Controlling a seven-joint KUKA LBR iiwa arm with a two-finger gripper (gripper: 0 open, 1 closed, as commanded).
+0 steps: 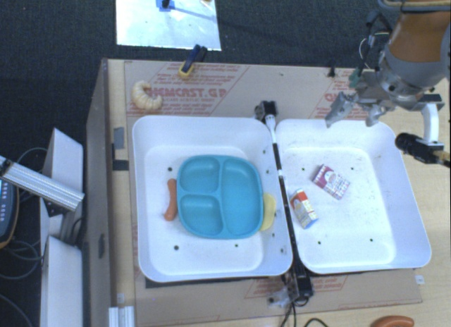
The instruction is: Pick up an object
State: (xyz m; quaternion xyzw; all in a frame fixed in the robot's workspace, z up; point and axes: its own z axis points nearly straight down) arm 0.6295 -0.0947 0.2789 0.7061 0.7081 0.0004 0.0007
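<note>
I see my two-finger gripper (356,109) spread and empty above the right white bin (394,248); the small maroon carton (330,181) remains ungrasped.

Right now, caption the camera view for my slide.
Open pincer above right bin holding two small cartons; left bin has a blue plate.

We see the hand (356,110) open above the right bin's (394,248) far rim, holding nothing. In that bin lie a maroon carton (330,181) and a small box (304,208), close together. The left bin (151,248) holds a blue plate (218,196), with a sausage (170,199) beside it.
</note>
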